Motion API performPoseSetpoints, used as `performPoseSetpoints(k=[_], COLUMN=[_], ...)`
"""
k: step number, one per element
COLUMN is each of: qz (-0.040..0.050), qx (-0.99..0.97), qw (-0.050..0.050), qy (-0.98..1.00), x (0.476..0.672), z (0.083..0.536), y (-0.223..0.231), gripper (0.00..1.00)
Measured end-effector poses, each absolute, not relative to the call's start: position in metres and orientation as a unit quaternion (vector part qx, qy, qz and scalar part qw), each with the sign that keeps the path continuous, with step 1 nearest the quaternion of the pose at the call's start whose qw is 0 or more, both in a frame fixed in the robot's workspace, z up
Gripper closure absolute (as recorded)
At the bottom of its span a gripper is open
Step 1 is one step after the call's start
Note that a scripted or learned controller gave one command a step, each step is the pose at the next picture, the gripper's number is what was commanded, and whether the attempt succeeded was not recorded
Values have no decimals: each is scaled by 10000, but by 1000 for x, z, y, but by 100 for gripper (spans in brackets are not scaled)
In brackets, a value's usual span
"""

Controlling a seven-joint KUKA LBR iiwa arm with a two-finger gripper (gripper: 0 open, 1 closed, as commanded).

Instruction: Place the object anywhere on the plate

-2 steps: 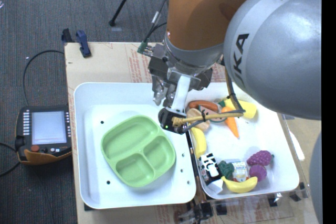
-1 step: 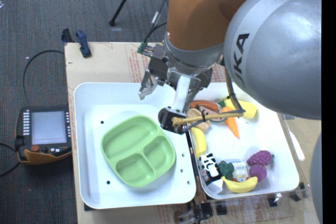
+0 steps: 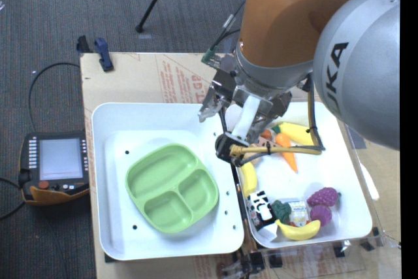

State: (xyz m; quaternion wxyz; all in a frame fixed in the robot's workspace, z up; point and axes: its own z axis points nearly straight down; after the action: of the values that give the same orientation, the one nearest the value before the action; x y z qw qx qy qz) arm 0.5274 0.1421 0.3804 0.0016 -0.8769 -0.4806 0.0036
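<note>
Hanging over the shared wall between the two bins, the gripper point(image 3: 212, 104) carries nothing that can be seen; whether it is spread or pressed together cannot be told from this angle. The green plate point(image 3: 171, 187) lies bare at the middle of the left bin point(image 3: 111, 140).

The object to move is most likely one of the toy foods in the right bin point(image 3: 346, 160), and which one is meant is unclear. The small banana point(image 3: 249, 176) at that bin's 9 o'clock lies nearest the gripper. It is probably light, stiff, smooth plastic, apt to slip or roll. It would best be pinched across its narrow middle, though the bin wall just beside it crowds one side.

A carrot point(image 3: 287, 155) and a second banana point(image 3: 295, 132) lie towards 12 o'clock, partly under the arm. From 6 to 4 o'clock a black-and-white block point(image 3: 261, 208), a green toy point(image 3: 281, 210), a third banana point(image 3: 299, 230) and purple grapes point(image 3: 323, 198) are packed close, and these neighbours could be nudged. The divider wall must be cleared on the way to the plate.
</note>
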Motion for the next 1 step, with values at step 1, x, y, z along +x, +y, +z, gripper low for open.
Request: performPoseSetpoints(k=[1], qz=[74], qx=[-8739], qw=[34], qy=[-4861], x=[527], z=[388], y=[145], gripper=[100])
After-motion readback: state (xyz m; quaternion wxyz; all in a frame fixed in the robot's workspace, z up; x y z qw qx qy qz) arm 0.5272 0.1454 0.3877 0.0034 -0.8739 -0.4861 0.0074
